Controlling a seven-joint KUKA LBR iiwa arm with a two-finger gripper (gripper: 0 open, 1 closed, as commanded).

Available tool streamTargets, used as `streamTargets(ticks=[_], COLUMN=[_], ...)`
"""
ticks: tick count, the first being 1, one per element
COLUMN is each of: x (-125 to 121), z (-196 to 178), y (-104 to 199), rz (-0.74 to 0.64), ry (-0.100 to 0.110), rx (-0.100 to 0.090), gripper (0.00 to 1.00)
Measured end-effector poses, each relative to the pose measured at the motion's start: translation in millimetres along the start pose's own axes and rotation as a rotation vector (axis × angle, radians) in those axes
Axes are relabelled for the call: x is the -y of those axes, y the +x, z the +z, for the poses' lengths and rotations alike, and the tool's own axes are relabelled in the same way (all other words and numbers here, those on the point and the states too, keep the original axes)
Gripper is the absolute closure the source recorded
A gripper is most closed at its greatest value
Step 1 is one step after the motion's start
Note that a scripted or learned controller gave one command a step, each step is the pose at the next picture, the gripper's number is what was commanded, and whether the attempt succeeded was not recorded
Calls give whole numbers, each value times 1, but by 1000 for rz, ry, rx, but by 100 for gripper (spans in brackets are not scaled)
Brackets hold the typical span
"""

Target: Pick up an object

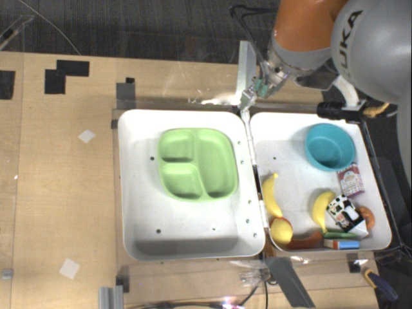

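Camera view. The gripper (pixel 252 96) hangs over the far end of the wall dividing the left bin (pixel 132 172) from the right bin (pixel 293 166); whether its fingers are apart or together cannot be told. A green divided plate (pixel 196 163) sits mid-left bin with bare floor around it. In the right bin a teal bowl (pixel 329 145) stands far, and two bananas (pixel 271 195) and small items crowd the near edge.

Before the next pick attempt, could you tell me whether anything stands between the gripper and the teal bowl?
Nothing visible does. The gripper hangs over the far end of the divider between the bins, and the teal bowl sits apart in the right bin, with bare white floor between them.
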State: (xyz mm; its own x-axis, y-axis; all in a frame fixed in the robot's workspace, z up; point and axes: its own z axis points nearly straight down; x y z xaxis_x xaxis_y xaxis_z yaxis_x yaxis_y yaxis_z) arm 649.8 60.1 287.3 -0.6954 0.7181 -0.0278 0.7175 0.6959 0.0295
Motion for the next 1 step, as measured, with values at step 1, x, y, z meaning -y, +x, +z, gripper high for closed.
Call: streamTargets(ticks=[1], x=[107], z=[10], y=[-80], rz=[-140], ry=[24], rx=[-22], gripper=[100])
